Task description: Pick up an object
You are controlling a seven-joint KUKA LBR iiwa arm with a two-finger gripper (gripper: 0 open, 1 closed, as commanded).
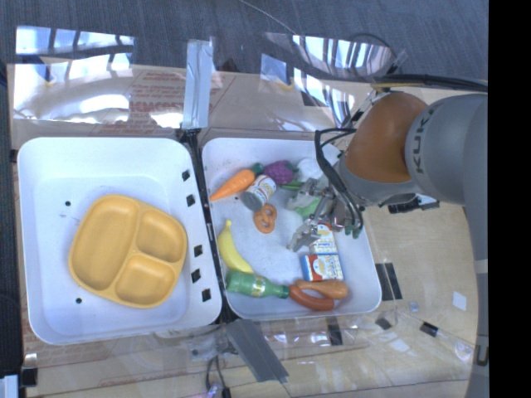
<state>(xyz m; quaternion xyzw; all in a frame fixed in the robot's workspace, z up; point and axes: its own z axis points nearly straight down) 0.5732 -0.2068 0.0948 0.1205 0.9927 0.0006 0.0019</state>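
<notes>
Reaching down into the right bin (362,265), the gripper (309,222) hovers among the toys near the small carton (322,265); I cannot tell its state. Nothing looks lifted yet, so the pick remains ahead.

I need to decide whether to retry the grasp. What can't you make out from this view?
- Gripper: whether it grips anything; wrist and cables cover it, camera view.
- Carton: print too small to read; its upper end lies under the gripper.
- Purple item: partly covered by the can, kind unclear.
- Pretzel: small, blurred.
- Arm: cut off at the right.
</notes>
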